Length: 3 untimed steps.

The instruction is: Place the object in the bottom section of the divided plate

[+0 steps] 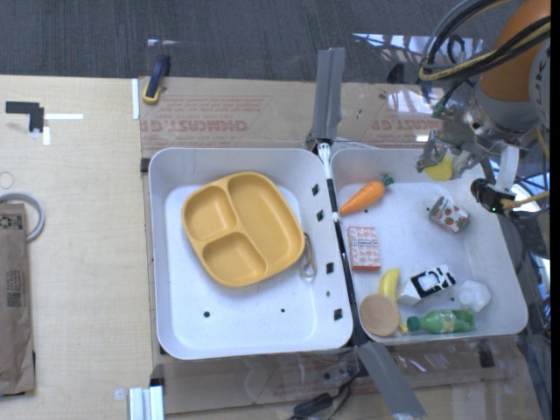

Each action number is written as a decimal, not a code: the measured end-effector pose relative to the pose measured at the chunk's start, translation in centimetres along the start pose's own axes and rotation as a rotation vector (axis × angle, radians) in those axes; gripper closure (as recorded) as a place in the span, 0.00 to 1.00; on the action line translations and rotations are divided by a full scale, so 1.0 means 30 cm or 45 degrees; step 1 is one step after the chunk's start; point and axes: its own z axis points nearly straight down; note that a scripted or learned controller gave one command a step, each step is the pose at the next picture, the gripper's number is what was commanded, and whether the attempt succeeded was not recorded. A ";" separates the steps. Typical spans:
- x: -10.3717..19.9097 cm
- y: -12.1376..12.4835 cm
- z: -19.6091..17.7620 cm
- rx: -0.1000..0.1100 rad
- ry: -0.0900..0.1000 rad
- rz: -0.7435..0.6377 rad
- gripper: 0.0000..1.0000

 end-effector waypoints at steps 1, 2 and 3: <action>0.178 -0.005 -0.026 -0.002 0.001 -0.063 1.00; 0.399 -0.070 0.013 0.001 0.001 -0.183 1.00; 0.419 -0.333 0.014 0.002 0.001 -0.516 1.00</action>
